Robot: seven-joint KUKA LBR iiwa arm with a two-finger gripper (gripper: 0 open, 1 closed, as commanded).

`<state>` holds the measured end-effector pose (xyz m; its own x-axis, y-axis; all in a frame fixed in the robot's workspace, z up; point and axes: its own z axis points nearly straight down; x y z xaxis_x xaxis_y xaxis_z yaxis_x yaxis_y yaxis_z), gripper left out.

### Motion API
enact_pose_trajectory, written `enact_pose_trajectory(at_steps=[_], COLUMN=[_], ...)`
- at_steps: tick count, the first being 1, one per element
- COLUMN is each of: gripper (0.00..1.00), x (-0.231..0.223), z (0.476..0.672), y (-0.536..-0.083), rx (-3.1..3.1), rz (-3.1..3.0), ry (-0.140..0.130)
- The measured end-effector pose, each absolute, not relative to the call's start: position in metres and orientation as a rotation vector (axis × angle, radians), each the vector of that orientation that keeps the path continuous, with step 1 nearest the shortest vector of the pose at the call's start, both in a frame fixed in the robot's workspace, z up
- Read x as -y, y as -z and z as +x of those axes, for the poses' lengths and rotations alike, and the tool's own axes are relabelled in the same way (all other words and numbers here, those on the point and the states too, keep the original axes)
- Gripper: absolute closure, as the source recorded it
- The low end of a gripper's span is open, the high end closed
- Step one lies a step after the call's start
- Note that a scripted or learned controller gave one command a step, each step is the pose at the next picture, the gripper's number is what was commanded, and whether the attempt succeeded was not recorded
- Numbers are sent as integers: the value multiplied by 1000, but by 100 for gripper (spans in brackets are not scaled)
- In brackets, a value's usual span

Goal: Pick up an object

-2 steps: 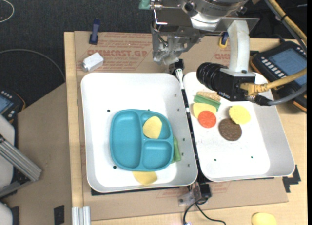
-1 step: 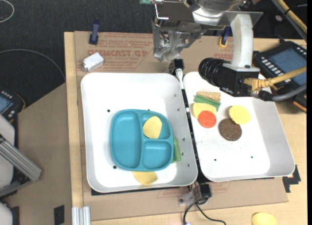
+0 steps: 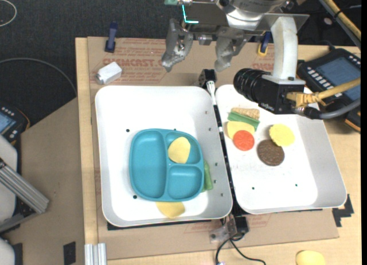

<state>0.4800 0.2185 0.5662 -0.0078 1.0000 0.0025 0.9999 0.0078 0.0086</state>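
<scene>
- While the tool (image 3: 196, 56) hangs above the desk (image 3: 143, 57) behind both bins, we see its fingers wide apart (holding nothing).
- Left bin (image 3: 114, 115): blue tray (image 3: 152, 166) carrying a yellow piece (image 3: 179, 149).

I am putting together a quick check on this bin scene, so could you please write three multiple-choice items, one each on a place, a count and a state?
1. Where does the blue divided tray lie?
A. In the left bin
B. In the right bin
C. On the cardboard outside the bins

2. How many compartments does the tray have?
A. Two
B. Three
C. Five

3. What is the state of the tool?
A. Shut on the red disc
B. Shut on the tray
C. Open, holding nothing

Key: 1 A, the tray rests on the left bin floor. 2 B, one long section and two smaller ones show. 3 C, its fingers stand apart above the bins' far edge, with the red disc lying in the right bin.
</scene>
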Motion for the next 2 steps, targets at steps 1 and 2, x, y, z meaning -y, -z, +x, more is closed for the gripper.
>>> enact_pose_trajectory(at_steps=[1,2], gripper=[0,100], x=[-187,-189], z=[478,480], y=[-439,-457], rx=[-2220,-2220], rz=[2230,2220], ry=[24,-4])
